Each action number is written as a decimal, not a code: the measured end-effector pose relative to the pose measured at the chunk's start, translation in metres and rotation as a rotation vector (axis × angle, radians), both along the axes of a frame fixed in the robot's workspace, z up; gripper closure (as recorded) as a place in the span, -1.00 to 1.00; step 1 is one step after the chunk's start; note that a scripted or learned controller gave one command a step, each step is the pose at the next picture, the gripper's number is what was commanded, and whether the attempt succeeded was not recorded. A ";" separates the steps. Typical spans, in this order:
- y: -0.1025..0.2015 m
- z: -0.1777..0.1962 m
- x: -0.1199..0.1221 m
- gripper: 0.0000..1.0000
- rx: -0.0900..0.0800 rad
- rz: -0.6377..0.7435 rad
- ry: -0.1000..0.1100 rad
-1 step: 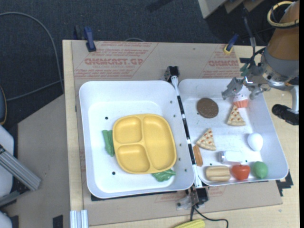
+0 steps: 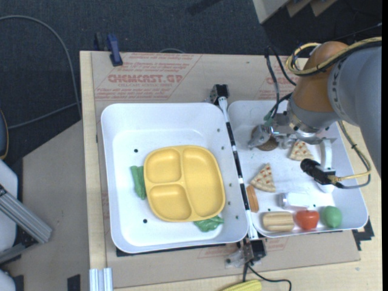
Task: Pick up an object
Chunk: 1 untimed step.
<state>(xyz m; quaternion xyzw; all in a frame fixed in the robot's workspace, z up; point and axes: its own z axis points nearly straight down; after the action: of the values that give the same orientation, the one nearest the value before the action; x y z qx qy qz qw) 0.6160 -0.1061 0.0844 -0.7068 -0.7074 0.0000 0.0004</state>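
The arm (image 2: 339,71) covers the hand's fingers, and the yellow tray (image 2: 183,182) hides most of two green pieces.

The bench (image 2: 176,71) bears the left bin (image 2: 121,162) and right bin (image 2: 348,180) side by side.

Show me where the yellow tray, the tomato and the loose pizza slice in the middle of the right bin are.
Yellow tray (image 2: 183,182), camera view, on the ridge where its compartments meet.
Tomato (image 2: 307,219), camera view, middle of its red top.
Pizza slice (image 2: 264,179), camera view, centre of the wedge.

two white bins (image 2: 121,138), one yellow tray (image 2: 183,182), two pizza slices (image 2: 263,178)
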 end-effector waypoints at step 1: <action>-0.006 0.001 0.039 -1.00 -0.002 0.001 -0.003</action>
<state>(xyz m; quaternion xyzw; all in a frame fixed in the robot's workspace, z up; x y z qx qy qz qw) 0.6550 -0.1123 0.0851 -0.7065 -0.7077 -0.0003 -0.0011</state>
